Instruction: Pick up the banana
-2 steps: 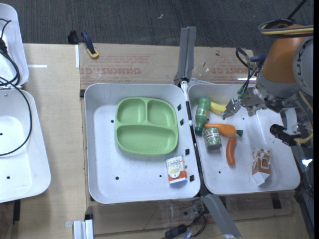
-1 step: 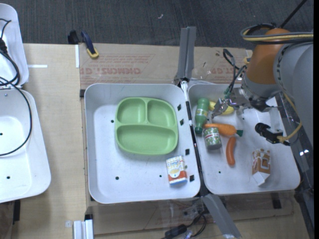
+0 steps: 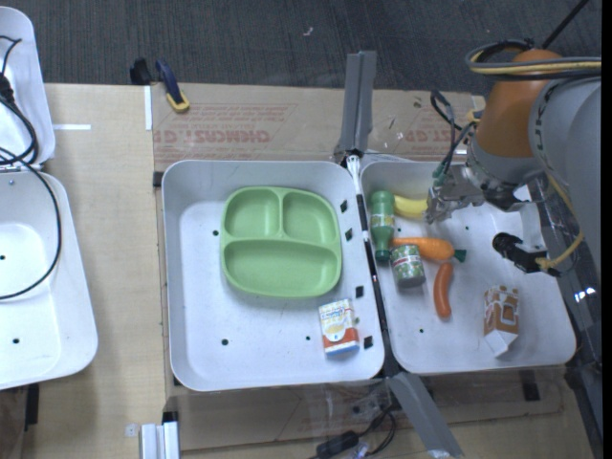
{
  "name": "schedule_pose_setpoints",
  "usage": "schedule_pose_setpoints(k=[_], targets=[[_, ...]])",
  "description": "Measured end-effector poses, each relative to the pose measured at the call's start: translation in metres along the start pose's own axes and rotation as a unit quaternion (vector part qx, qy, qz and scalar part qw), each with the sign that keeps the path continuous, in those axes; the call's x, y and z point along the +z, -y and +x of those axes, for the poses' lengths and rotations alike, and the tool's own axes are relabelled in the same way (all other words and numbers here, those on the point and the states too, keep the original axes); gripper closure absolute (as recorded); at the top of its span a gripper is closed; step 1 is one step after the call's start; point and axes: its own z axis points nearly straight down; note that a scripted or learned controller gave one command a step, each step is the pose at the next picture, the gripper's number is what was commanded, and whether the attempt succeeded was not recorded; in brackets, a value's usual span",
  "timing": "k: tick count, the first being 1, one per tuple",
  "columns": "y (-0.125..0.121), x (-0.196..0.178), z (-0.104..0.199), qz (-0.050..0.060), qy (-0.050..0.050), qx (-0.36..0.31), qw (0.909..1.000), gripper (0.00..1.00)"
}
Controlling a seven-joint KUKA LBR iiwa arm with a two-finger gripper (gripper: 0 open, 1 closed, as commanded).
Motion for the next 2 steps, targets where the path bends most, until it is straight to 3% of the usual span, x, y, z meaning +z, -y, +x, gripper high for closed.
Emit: schedule_pose_setpoints(k=[1,2], targets=[[-0.0001,-0.0001,0.0,0.0,0.0,0.0,1.0,0.0],[-0.0005,-0.0098,-0.0009,-0.001,0.0,0.0,1.0,1.0]])
